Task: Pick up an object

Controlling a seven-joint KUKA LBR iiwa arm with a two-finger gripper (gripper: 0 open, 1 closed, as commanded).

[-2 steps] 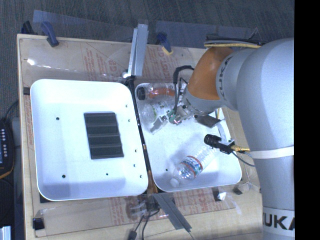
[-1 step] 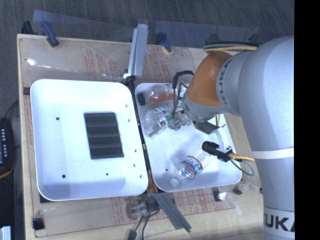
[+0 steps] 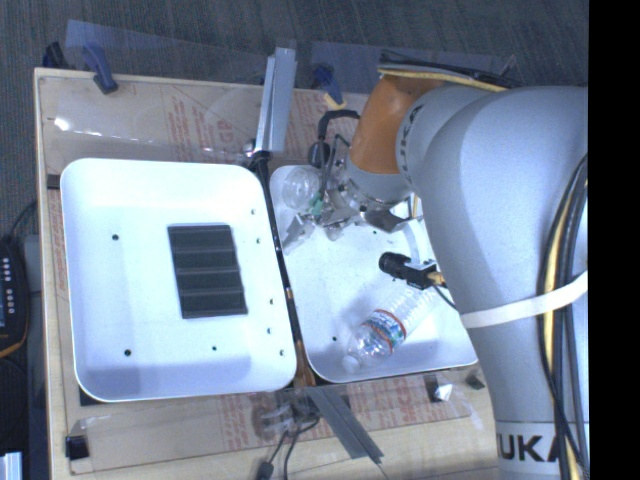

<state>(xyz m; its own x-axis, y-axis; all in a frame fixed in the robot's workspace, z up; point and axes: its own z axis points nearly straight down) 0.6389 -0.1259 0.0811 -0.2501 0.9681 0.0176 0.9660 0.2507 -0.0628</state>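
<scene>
Bright overhead light; white bins (image 3: 160, 368) glare; slightly soft focus.

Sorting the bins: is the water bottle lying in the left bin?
No, the bottle lies in the right bin; the left bin holds a dark ridged block.

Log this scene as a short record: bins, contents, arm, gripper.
left bin: holds a dark ribbed block, lying flat near the middle
right bin: holds a clear bottle on its side, a clear cup at the far corner
arm: reaches over the right bin
gripper: low by the cup; grasp unclear
</scene>
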